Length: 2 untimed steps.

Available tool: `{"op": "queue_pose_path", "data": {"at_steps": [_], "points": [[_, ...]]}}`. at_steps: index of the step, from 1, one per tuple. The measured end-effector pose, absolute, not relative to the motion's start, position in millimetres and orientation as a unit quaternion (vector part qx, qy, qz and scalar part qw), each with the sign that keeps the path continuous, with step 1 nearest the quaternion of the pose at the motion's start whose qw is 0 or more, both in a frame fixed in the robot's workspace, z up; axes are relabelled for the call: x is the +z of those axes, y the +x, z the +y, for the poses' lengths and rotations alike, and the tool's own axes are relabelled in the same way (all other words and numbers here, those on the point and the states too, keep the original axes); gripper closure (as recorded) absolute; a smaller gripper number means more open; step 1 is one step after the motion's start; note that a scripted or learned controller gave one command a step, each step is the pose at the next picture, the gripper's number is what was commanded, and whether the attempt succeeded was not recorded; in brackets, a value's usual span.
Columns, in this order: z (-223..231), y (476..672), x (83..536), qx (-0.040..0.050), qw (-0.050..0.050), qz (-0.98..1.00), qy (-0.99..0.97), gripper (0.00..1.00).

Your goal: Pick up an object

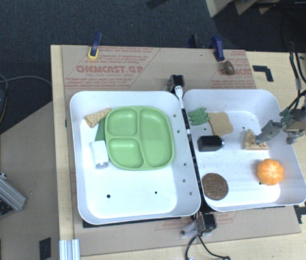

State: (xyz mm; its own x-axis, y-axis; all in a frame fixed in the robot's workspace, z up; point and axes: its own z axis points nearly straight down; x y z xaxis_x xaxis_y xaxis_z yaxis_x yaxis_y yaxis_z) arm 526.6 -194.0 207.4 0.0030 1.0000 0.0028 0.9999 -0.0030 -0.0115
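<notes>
Dark carpet surrounds the worktop (142, 64). At the right bin's (239, 97) right edge, the claw (272, 131) looks spread near a tan block (249, 140); it may nudge it aside.

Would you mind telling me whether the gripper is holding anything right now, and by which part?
It cannot be told: the gripper sits right at the small tan piece in the right bin.

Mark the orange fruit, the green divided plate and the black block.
Round orange fruit (270, 171), camera view, centre of peel.
Green three-compartment plastic plate (140, 137), camera view, central divider.
Small black rectangular block (209, 143), camera view, top face.
</notes>
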Motion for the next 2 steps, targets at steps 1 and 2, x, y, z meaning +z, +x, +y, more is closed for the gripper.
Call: {"op": "queue_pose_path", "data": {"at_steps": [1,2], "points": [[-193.9,529.4,213.4,0.0001,0.000,-0.707,-0.707,0.00],[-190.4,536.4,167.5,0.0009,0.002,-0.707,-0.707,0.00]]}}
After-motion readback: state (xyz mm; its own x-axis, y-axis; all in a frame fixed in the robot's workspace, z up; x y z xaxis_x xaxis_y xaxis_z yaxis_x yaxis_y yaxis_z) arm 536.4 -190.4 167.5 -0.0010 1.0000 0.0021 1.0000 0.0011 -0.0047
